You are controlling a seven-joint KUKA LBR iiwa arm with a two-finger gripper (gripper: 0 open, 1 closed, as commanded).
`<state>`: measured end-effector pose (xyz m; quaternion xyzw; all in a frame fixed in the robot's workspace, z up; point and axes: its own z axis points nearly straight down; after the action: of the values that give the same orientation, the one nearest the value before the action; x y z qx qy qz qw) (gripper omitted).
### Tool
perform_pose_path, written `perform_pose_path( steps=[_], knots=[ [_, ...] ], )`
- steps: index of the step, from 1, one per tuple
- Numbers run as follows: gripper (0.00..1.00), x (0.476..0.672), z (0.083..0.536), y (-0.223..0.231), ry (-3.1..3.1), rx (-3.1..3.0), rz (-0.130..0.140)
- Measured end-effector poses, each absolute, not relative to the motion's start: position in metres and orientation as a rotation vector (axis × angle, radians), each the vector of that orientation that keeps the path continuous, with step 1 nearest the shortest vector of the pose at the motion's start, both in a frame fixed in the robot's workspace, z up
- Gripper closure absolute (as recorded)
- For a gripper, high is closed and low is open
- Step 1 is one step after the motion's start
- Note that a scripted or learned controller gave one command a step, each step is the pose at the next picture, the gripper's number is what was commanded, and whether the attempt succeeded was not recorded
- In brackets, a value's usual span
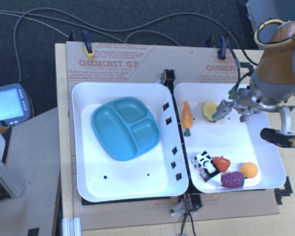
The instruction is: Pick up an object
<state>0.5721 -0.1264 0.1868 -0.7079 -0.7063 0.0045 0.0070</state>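
The end effector (pixel 220 113) partly hides the yellow object (pixel 209 109).

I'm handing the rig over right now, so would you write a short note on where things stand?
Gripper: low in the right bin, beside the yellow object; no object seen between its fingers.
Right bin: carrot by the divider; black-and-white object, red object, purple grapes and orange along the near edge.
Left bin: blue divided plate.
Done: nothing picked yet.
Left: grasp and lift one object, probably the yellow one.
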Motion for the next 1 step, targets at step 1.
perform_pose_path(
  steps=[1],
  knots=[
    [0.00, 0.5754, 0.1947, -0.1261, -2.220, -2.219, 0.000]
  ],
)
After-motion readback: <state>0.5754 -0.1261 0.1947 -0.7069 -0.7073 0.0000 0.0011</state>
